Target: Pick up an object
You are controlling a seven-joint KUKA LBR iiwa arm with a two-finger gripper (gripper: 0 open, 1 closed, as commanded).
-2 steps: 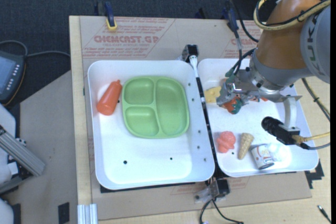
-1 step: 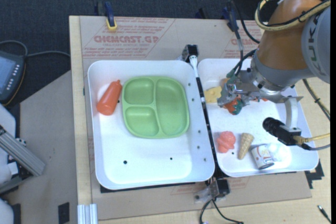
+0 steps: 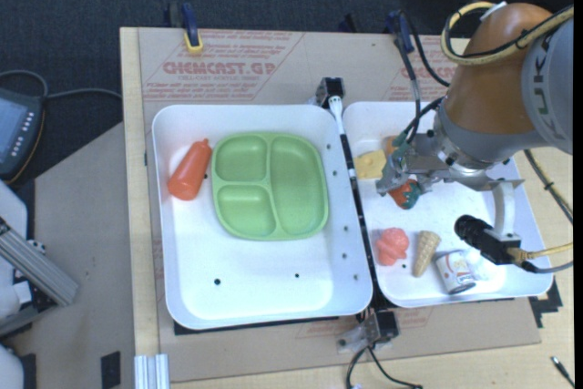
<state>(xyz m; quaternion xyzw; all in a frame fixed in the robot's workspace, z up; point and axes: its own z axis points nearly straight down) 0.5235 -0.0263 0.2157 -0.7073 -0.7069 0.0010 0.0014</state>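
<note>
**Arm over right bin, small toy under the fingers**

The tabletop is seen carrying two white bins side by side. In the left bin a green divided plate is placed near the middle, w/ an orange bottle-shaped toy lying tilted just beside the plate's left edge, near the bin's left wall.

The right bin is reached into by the grey arm w/ its orange band, coming from the right side. The gripper is lowered over the bin's left part, toward the far edge. A small red/green/orange toy is seen right at the fingers, touching or nearly so; whether it is grasped or the fingers are released can't be told, as the tips are hidden by the wrist and the toy.

A yellow piece is set just left of the gripper, close to the bin's left wall. Nearer the front edge, a pink strawberry-like toy and an ice-cream cone toy lie close together, w/ a small can on its side just right of the cone, near the front right corner. A black part of the arm's rig is seen above the can.
</note>
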